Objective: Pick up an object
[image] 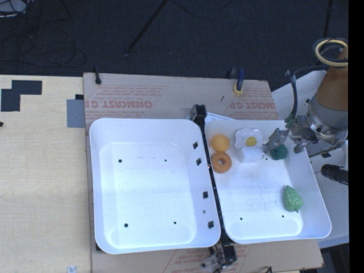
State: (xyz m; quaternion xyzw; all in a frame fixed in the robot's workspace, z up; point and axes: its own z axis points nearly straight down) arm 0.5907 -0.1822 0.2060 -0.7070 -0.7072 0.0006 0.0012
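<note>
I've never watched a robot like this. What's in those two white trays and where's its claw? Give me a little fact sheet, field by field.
Left bin: white, shallow, a few dark dots on its floor
Right bin: white, holds the objects
Orange ball: near the divider
Orange ring: just below the ball
White-and-yellow piece: right of the ball
Dark green object: at the gripper's tip
Light green lump: right side
Gripper: over the right bin; hold unclear

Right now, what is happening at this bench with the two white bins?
The grey arm reaches in from the right, and its tool sits low over the right bin, right at a dark green object. Whether it grips that object is not clear. Elsewhere in that bin lie an orange ball, an orange ring, a white piece with a yellow spot and a light green object.
</note>
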